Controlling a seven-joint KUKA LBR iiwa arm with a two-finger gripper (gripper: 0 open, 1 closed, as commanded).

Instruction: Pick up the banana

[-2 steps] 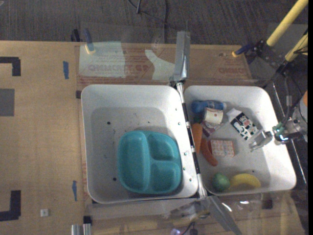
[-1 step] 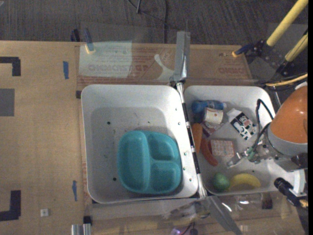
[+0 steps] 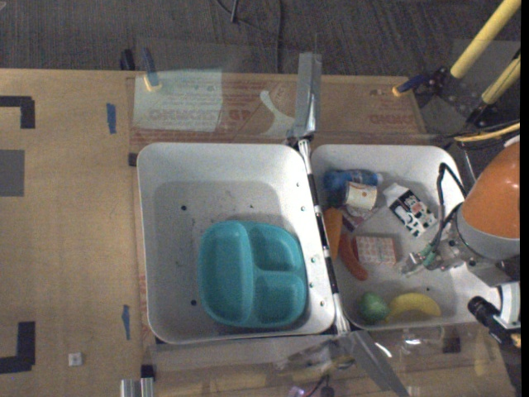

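Observation:
The yellow banana lies near the front wall of the right bin, just right of a green lime. My gripper hangs over the right half of that bin, a little behind the banana and apart from it. Wires and metal parts clutter the gripper's tip. The arm's orange band fills the right edge above it. Nothing shows held in the gripper.
The right bin also holds a blue bottle, a small white cup, a black-and-white carton, an orange carrot, a red pepper and a pinkish box. A teal divided plate lies in the left bin.

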